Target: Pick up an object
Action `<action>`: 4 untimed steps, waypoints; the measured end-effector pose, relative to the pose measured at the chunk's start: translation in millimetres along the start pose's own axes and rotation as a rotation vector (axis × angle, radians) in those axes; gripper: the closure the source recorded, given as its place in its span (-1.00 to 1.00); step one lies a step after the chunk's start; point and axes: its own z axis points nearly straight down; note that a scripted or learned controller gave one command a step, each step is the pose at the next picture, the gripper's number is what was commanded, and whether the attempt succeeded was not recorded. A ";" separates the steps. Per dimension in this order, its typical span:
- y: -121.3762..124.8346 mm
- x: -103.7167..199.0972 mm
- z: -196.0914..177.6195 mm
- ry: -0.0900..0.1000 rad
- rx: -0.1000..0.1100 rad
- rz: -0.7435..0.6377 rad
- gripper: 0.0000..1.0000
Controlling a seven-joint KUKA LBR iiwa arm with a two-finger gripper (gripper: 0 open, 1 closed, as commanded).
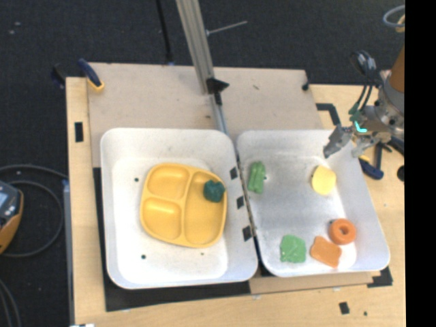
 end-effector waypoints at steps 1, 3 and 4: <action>0.5 0.0 -1.1 -0.001 -0.002 0.000 -1.00; -0.5 1.5 103.8 -0.001 0.003 0.001 -1.00; 3.3 -8.0 151.7 -0.002 0.001 0.001 -1.00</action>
